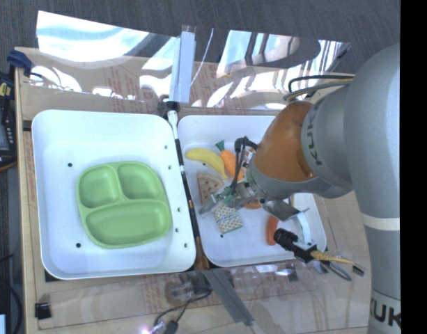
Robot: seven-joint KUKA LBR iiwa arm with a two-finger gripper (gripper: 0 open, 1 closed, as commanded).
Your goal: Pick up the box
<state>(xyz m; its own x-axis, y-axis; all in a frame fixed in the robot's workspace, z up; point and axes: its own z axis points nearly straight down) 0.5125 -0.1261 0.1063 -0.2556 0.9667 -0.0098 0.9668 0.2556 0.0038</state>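
A grey KUKA-lettered arm lowers its gripper into the right bin at frame centre, just above the small patterned box; whether the gripper is released or clenched cannot be told.

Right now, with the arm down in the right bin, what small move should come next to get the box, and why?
Probably a short shift toward the small patterned box before lowering. The gripper sits just above and beside it, close to the banana and carrot, and the box does not appear to be between its fingers.
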